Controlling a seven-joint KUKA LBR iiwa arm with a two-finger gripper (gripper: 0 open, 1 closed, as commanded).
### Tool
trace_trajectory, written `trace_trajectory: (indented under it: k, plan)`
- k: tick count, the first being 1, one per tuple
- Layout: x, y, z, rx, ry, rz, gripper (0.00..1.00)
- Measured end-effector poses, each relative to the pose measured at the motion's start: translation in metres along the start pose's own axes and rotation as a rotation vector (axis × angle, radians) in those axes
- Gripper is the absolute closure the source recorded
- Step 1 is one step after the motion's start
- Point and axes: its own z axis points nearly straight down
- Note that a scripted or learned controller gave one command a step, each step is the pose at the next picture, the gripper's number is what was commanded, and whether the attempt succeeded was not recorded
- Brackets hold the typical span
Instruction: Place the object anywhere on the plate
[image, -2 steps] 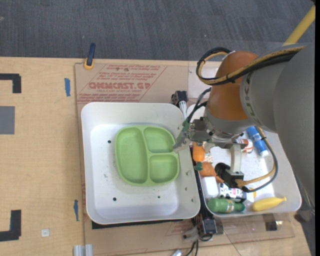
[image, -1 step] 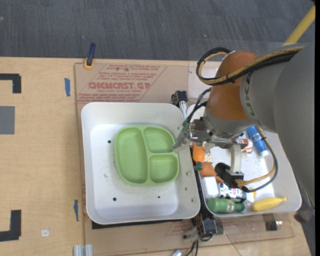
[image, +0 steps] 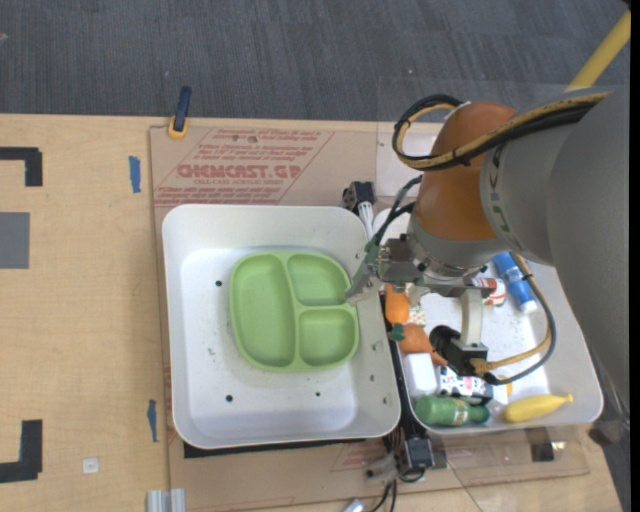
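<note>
Plate (image: 294, 311): green, three compartments, left bin (image: 190, 330).
Gripper (image: 362, 283): at plate's right edge; open or closed, cannot tell.
Banana (image: 538, 406): lower right.

I see the left bin (image: 190, 330) holding a green plate (image: 290, 310) with three compartments, and nothing lies on the plate. My arm (image: 470, 190) comes in from the right and hangs over the border between the two bins. The pincer (image: 372, 272) is at the right edge of the plate, but I cannot tell how it stands. In the right bin (image: 580, 385) I see a yellow banana (image: 538, 405), a green bottle (image: 445, 410), an orange object (image: 398, 305) and a blue object (image: 512, 278). The bench (image: 80, 300) is brown, with black marks at the left.
</note>
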Motion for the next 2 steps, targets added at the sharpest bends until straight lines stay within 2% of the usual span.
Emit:
trace_trajectory:
  k: [2]
  plan:
    - [0.0,0.0,0.0,0.0,0.0,0.0,0.0]
